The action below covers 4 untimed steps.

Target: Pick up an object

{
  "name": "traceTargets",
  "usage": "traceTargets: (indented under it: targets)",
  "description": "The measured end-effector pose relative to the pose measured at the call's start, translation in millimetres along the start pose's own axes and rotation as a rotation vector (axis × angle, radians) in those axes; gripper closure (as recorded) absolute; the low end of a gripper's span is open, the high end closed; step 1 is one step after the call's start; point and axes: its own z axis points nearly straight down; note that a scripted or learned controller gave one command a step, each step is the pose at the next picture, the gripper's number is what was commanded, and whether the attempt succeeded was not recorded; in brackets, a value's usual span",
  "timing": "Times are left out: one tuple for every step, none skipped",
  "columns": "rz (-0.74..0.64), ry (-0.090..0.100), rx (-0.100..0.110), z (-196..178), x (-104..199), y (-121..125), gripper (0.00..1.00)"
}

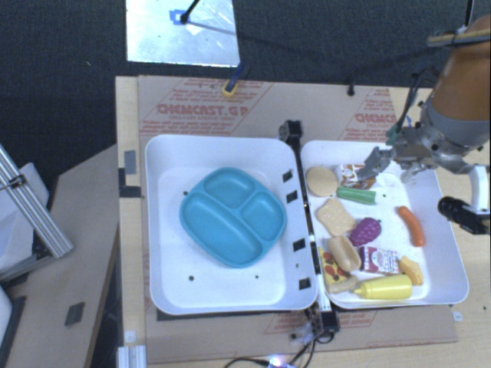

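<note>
Green bean pod (356, 195) (our guess at the target) lies in the right bin (449, 278), just below the gripper (381, 162); we cannot tell its finger state. Nothing lifted yet, so grasp and lift remain. We count two bins, one blue divided plate (232, 216) in the left bin (165, 205), roughly ten toy foods.

Smooth, slightly glossy plastic on the blue divided tray (232, 216) and both shallow white bins (165, 205). Shiny plastic toy food too, like the yellow mustard bottle (383, 287). Matt printed brown cardboard sheet (201, 110) underneath.
</note>
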Motion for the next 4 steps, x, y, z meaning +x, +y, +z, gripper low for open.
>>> traceTargets:
  targets:
    - [-0.002, -0.001, -0.011, -5.5, 0.2, 1.8, 0.00]
    - [0.001, -0.001, -0.007, 42.1, -8.3, 6.7, 0.00]
    - [0.001, 0.000, -0.007, 84.1, -10.6, 6.1, 0.00]
    - [0.000, 0.000, -0.006, 143.4, -2.6, 7.5, 0.00]
